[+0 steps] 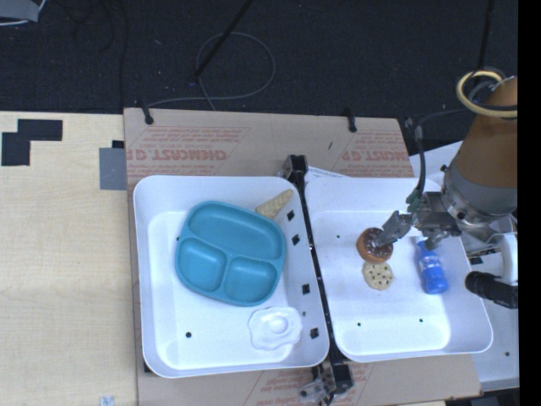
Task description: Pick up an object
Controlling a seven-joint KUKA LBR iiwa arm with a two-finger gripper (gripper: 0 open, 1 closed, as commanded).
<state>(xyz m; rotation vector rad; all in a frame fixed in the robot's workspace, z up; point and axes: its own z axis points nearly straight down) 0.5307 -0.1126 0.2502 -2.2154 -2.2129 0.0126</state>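
STATE: gripper [412, 235] spread open, empty, low in right bin [473, 332] | TARGET: donut [373, 245] touching left fingertip, cookie [378, 275] just below, blue bottle [432, 269] beside right finger | RISK: likely off-centre closure, pushing donut aside instead of gripping.

- Setting: a robotics laboratory test bench, seen from a fixed overhead camera.
- Two shallow white bins [161, 227] sit side by side on a cardboard sheet [254, 146] laid over a pale wooden bench [59, 260].
- Loose cables [228, 53] trail across dark carpet [355, 49] behind the bench.
- An industrial arm [490, 159] reaches over the right bin.
- Toy food serves as test pieces.
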